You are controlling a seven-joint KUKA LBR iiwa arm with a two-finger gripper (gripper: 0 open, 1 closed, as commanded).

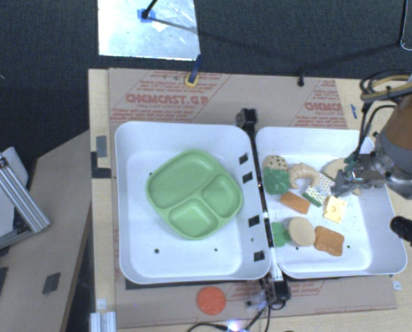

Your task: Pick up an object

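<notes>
left bin [133,185]: green plate [194,194] mid, edges free | right bin [382,254]: food clustered, right side open

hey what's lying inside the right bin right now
The right bin holds toy food: a green leafy piece, a spotted cookie, an orange block, a cheese slice, a round bun and a toast piece. The gripper covers whatever lies beneath it.

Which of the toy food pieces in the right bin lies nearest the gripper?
The yellow cheese wedge, directly below the gripper; the orange pieces, cookie and green pieces lie farther left.
</notes>
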